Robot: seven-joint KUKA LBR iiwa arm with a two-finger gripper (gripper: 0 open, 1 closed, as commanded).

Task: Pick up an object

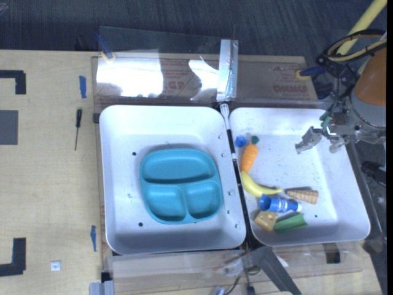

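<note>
Gripper point(319, 137) above right bin point(350, 226), nothing held.
Finger spread cannot be told; crowded carrot point(249, 157) and banana point(256, 185) could be mis-grasped.

Robotics lab / test rig, not a home or kitchen. Evidence: plywood bench point(43, 165) w/ black tape corner marks point(15, 82) and bits of blue tape point(82, 86) – looks like calibration or layout marks. Two shallow white bins point(116, 128) set side by side, w/ a clear plastic guard point(159, 60) standing at the far edge. Bundled cables, incl. a yellow one point(368, 17), run at far right by the grey arm point(368, 103). Bin contents are toy props – plastic carrot point(249, 158), banana point(258, 186) in the right bin, blue divided tray point(180, 185) in the left. Dark carpet point(184, 5) beyond the bench; a small screwdriver point(77, 128) lies on the left.
</note>
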